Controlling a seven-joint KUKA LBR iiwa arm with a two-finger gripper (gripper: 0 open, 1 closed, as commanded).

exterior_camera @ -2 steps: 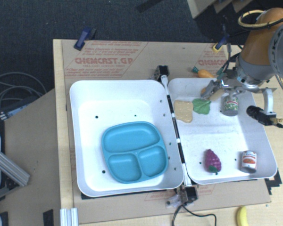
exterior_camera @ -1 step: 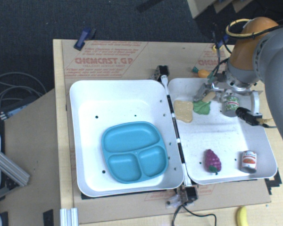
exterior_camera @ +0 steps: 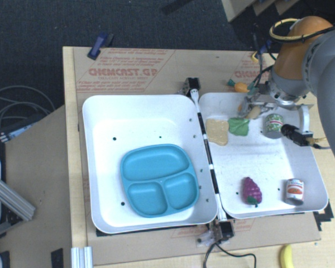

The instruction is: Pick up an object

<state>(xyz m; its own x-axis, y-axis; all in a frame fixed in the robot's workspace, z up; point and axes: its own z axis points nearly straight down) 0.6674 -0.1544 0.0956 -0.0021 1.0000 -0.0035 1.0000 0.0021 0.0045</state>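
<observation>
Step in hand: approach, before any grasp. The hand [exterior_camera: 251, 108] is low over the far end of the right bin [exterior_camera: 310, 166], the arm reaching in from the right. You cannot tell from this view whether the hand is open or closed, and nothing can be seen held in it. Count no pick yet.

Candidates, all in the right bin:
- green piece [exterior_camera: 239, 127], just below and left of the hand, touching or nearly touching the tan slice [exterior_camera: 216, 131] that lies against the bin's left wall
- can [exterior_camera: 273, 125], green label, just below and right of the hand, seemingly tilted
- purple piece [exterior_camera: 251, 190] and tin [exterior_camera: 294, 190], near end, well apart from the hand and from each other

The left bin [exterior_camera: 100, 149] holds only the blue plate [exterior_camera: 158, 178], which is not a likely target from here.

Judgement: the green piece or the can is the probable target, since both sit close to the hand. Which one, you cannot tell.

Next move calls for:
- confirm the hand is open before descent
- centre it over one item only; green piece and can lie near enough that a sloppy descent may nudge the other
- for the green piece, expect a soft, flat thing, so go down close to the bin floor
- for the can, grip across the body; a round side may roll off

After closing, lift and check that the item rises clear of the bin.
</observation>
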